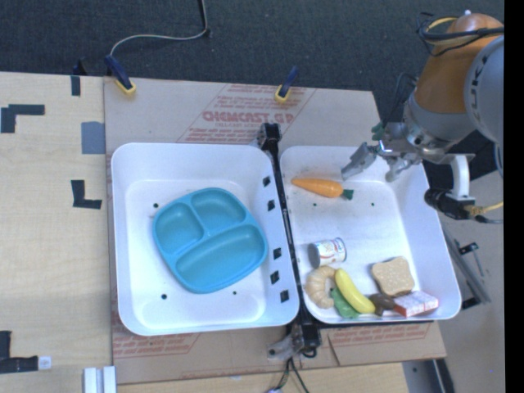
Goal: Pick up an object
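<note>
Two shallow white bins sit side by side on a brown cardboard sheet printed with red lettering, clipped at its far edge by two yellow-and-blue clamps, over a pale wooden table marked with dark tape. Beyond the table lies dark carpet with a thin cable. The left bin holds a blue divided plate. The right bin holds a toy carrot near its far wall, then — toward the near edge — a small can, croissant, banana, bread slice and a red-and-white box. The hand hangs over the right bin's far rim, fingers spread and holding nothing, just right of the carrot.
</note>
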`<act>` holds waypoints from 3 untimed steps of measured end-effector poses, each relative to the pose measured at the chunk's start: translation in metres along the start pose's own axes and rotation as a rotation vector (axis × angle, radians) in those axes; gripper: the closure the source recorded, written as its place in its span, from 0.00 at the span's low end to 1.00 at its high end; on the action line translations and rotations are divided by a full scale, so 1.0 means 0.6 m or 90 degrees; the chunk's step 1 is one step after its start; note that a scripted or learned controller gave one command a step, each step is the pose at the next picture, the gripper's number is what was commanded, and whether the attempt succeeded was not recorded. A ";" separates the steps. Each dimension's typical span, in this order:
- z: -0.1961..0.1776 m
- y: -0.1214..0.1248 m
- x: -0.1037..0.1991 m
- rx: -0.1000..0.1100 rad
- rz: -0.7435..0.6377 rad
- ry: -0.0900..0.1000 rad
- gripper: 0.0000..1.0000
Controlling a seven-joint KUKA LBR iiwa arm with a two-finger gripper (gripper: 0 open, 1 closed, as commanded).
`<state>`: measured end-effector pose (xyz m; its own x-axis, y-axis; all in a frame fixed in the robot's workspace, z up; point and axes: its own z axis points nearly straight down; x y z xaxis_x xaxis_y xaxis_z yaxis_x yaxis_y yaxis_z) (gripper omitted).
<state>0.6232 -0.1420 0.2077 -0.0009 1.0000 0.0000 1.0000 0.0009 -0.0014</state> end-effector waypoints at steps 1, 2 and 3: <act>0.126 0.065 0.049 0.002 0.000 0.001 0.00; 0.204 0.076 0.077 -0.001 0.000 -0.001 0.00; 0.187 0.076 0.077 -0.002 -0.001 -0.002 1.00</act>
<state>0.6688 -0.0959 0.0956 -0.0021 1.0000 -0.0032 1.0000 0.0021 0.0015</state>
